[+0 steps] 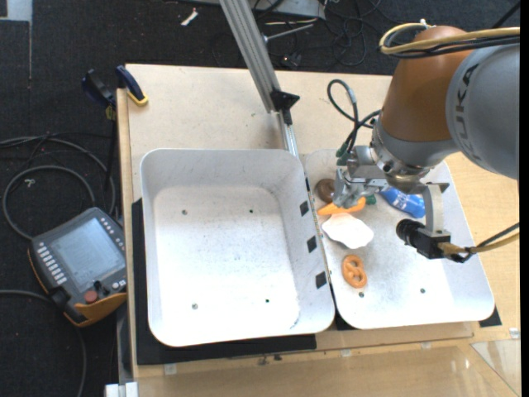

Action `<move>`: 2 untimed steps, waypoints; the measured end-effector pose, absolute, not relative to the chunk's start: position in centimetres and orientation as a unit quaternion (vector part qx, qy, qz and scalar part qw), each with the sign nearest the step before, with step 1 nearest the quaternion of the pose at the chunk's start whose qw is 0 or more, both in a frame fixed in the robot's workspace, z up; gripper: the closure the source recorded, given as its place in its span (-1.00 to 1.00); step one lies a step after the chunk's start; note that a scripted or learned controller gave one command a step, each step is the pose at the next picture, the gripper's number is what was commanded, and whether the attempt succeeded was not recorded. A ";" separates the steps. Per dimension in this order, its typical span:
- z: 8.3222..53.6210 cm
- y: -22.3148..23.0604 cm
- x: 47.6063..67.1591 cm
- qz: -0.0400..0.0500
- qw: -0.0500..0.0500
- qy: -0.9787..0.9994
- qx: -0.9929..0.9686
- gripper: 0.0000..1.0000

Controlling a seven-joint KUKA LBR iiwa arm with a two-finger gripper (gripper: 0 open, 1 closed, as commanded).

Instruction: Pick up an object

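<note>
My gripper [357, 187] reaches down into the back left part of the right bin [430, 300], over a cluster of small objects. Under and beside it lie a green piece [357, 199], an orange piece [337, 209] and a brown round object [326, 190]. A blue object [407, 202] lies just right of the gripper, partly hidden by the wrist. A white shell-like object [348, 232] rests in front of the cluster. An orange pretzel shape [354, 271] lies nearer the front. Nothing is visibly lifted.
The left bin [150, 172] sits beside the right one, and their rims meet at the middle. A slanted metal pole [250, 44] rises behind the bins. A teach pendant [78, 263] lies on the floor at left. A blue and yellow clamp [126, 86] grips the bench's back left corner.
</note>
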State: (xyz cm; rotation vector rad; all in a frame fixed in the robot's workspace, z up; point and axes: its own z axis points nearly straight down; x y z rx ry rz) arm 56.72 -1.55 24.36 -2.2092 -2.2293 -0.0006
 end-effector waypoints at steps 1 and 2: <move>23.0 3.3 54.5 0.001 0.002 -0.710 -0.704 1.00; 22.6 7.6 52.9 0.001 0.002 -0.710 -0.704 1.00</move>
